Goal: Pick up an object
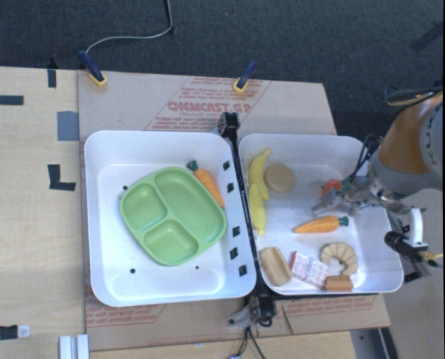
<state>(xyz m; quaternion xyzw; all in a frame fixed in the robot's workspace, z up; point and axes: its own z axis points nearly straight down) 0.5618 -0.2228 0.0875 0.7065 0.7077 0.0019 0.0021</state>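
Observation:
My gripper hangs low over the right side of the right bin, at the end of the grey arm with its orange band. A small red-orange piece shows at its tip; I cannot tell whether it is a separate object. Just below the gripper lies an orange carrot with a green end. The same bin holds a yellow banana, a round tan bun, a croissant, a bread roll, a pink packet and a small sausage.
The left bin holds a green divided plate, with a second carrot at the plate's upper right edge. Black clips run along the wall between the bins. Both bins rest on a cardboard sheet.

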